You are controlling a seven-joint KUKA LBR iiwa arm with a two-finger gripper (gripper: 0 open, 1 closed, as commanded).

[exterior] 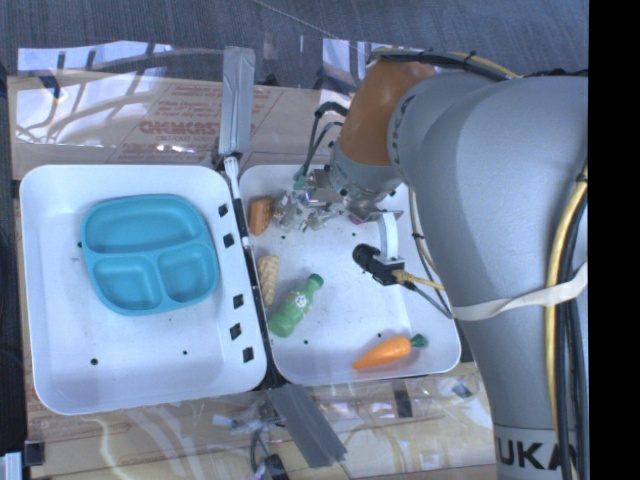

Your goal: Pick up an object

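Over the right bin [430,353], the arm [480,168] reaches down toward its far left corner, the gripper [305,208] just beside a small brown piece [260,215]; I cannot tell how its jaws stand. Nearer lie a cone [268,278], a green bottle [295,306] and a carrot [385,352], well apart. A blue tray [150,253] sits in the left bin [60,368].

Bright, even light with glare on the plastic sheeting [90,88]; the picture looks slightly soft, perhaps compressed.
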